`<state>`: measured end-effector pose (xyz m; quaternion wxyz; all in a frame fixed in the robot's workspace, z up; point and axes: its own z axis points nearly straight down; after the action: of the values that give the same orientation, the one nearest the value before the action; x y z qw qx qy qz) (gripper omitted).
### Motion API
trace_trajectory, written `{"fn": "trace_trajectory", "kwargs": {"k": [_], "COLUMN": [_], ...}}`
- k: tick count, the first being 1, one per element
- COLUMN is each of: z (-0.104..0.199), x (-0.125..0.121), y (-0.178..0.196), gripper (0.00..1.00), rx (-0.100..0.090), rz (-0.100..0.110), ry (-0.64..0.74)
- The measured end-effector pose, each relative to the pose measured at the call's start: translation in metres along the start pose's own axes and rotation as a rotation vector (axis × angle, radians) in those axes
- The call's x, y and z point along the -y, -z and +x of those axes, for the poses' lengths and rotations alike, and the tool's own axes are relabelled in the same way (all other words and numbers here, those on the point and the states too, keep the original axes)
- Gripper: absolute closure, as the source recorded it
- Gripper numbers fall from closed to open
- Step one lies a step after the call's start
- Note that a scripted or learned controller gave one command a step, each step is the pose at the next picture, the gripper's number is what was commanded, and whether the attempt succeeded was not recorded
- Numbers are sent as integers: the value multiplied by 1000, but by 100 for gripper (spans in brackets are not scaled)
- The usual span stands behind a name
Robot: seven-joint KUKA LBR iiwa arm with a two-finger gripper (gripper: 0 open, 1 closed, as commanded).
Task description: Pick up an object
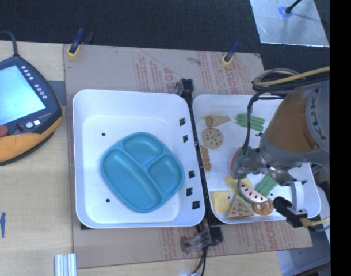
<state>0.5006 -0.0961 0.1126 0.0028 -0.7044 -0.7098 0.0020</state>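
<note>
Over the right bin (217, 103) you have the arm (293, 128) reaching in from the right, its orange band just above the wrist. Your pincer (244, 170) sits low in that bin, near the watermelon slice (251, 192); you cannot tell whether it is spread or pressed together, nor whether it touches anything.

Around the watermelon slice lie the other toy foods: a pizza wedge (240, 209) just below it, a yellow cheese block (220, 200) to its left, a pretzel (263, 207) to its lower right and a green piece (266, 184) to its right. Further up from the slice you see a round cookie (212, 137), a tan wedge (216, 121) above the cookie, and a green bundle (249, 121) near the bin's top edge.

Left of the right bin, touching along their shared edge, stands the left bin (83, 154) with a blue divided plate (142, 171) lying flat in it. Well left of that bin, a control pendant (19, 111) rests on the counter (26, 211).
</note>
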Motion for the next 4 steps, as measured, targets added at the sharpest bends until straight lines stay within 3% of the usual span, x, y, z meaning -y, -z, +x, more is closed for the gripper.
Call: {"fn": "trace_trajectory", "kwargs": {"k": [1,2,3,4], "z": [0,-1,-1,-1], "x": [0,0,0,-10], "y": [0,10,10,-22], "gripper": [0,100,0,0], "rx": [0,1,1,0], "rz": [1,1,1,-1], "ry": [1,3,3,-1]}}
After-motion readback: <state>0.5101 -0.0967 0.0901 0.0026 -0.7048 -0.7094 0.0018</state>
